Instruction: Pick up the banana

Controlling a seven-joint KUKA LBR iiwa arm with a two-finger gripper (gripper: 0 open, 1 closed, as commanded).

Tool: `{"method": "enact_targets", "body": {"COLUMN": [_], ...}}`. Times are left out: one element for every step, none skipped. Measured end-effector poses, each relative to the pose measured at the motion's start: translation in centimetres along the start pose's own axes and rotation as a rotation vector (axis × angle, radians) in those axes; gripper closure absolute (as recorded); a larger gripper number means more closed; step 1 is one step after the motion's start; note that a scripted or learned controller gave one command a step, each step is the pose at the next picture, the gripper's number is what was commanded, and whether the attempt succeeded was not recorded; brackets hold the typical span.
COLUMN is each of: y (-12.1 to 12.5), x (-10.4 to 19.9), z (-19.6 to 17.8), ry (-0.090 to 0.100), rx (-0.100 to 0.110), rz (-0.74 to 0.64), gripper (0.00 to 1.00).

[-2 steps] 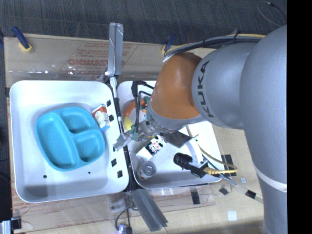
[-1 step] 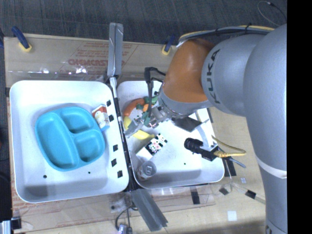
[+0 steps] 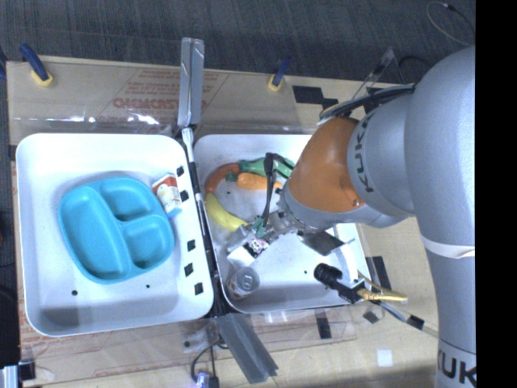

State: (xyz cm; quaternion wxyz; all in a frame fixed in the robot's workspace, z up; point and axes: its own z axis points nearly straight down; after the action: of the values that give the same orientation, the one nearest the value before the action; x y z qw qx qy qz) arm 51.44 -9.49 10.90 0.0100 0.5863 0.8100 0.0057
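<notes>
The banana [image 3: 221,213] was found in the right bin [image 3: 275,304], near its left wall, lying flat and curved. An orange carrot-like piece [image 3: 252,181] lay just beyond it, and the gripper [image 3: 257,245] was placed just to its lower right, apart from it as far as could be judged. Whether the gripper was released or clenched could not be told, its working end being small and cluttered in the view; nothing was seen to be held in it. The banana was judged to be light. If a toy, it was expected to be stiff and smooth-skinned, so that slipping along the curve was to be feared; if real, soft and easily bruised. A hold across the thick middle, square to its length, was judged safest, the tapered ends being avoided. "KUKA" was read on the arm [image 3: 361,164]. Red print was seen on the board [image 3: 145,95] behind the left bin [image 3: 48,297] but could not be read. The label on the small bottle [image 3: 167,194] beside the blue tray [image 3: 113,229] was likewise too small.
</notes>
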Motion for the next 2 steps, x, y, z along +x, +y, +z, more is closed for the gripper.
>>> {"method": "enact_targets", "body": {"y": [-1.0, 6.4], "x": [8.4, 7.4], "z": [-8.3, -8.1], "ry": [0.011, 0.012], "rx": [0.023, 0.023], "rz": [-0.026, -0.092], "gripper": [0.0, 0.0]}}
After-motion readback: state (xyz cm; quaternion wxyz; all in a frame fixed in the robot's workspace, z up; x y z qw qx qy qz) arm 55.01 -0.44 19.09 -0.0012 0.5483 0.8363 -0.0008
